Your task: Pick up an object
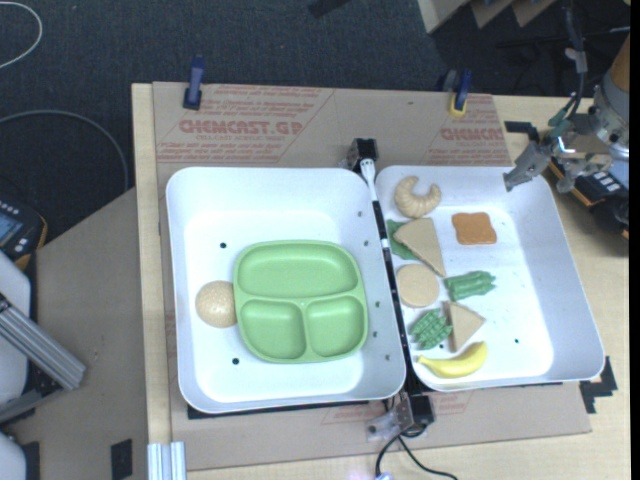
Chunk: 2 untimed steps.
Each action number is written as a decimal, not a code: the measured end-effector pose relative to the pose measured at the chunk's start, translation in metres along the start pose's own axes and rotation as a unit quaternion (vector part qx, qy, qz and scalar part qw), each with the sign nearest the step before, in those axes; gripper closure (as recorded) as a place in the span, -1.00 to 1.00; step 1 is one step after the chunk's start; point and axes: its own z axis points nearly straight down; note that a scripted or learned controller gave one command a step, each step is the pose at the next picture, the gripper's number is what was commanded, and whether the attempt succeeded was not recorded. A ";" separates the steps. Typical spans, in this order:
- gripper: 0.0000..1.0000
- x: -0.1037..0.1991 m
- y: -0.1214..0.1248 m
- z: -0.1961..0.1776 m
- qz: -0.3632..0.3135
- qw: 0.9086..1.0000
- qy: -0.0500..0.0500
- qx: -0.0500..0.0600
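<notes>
The bench (300,118) is topped with a tan board printed with red lettering. A blue clamp (194,83) grips its far edge on the left, and a yellow and blue clamp (459,93) grips it further right. Two shallow white bins sit side by side on the board: the left bin (200,338) and the right bin (545,298), their inner rims touching. A black strip (378,218) runs along that shared seam. Dark carpet (100,28) lies beyond the bench, with a thin white cable (38,23) looping across it. A silver metal rail (40,348) angles in at the lower left.
</notes>
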 end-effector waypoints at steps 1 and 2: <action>-1.00 -0.003 -0.051 0.143 0.002 1.000 0.003 0.008; -1.00 0.034 -0.088 0.167 0.002 1.000 -0.001 -0.005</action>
